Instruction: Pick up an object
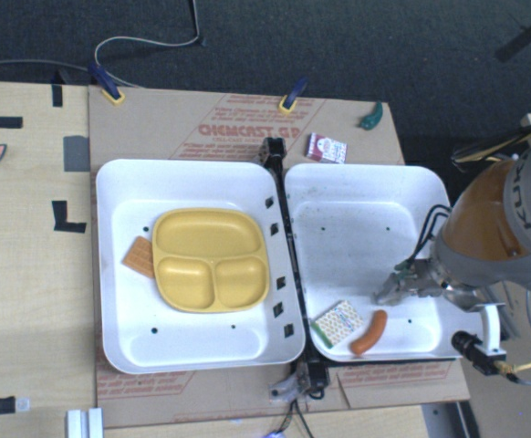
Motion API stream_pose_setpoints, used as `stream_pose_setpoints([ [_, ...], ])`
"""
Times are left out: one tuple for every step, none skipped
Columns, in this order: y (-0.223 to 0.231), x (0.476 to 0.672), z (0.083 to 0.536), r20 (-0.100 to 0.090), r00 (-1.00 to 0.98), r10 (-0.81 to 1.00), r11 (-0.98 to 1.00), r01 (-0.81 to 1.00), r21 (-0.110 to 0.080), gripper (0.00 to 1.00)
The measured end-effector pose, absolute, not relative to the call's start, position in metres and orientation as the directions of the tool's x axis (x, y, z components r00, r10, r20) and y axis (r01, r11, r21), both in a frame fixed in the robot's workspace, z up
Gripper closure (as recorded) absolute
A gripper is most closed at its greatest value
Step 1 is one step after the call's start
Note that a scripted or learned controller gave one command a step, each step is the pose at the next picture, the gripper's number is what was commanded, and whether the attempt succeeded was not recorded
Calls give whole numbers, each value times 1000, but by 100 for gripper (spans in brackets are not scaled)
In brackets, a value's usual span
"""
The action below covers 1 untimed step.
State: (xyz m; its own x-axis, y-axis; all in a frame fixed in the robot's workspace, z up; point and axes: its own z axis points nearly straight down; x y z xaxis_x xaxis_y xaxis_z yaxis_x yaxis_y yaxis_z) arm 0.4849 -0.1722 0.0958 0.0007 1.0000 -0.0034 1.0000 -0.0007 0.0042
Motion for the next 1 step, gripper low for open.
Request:
stream_pose_setpoints([
  [-172, 485, 105, -2, 1, 1000, -1, 1000, 3, 100],
])
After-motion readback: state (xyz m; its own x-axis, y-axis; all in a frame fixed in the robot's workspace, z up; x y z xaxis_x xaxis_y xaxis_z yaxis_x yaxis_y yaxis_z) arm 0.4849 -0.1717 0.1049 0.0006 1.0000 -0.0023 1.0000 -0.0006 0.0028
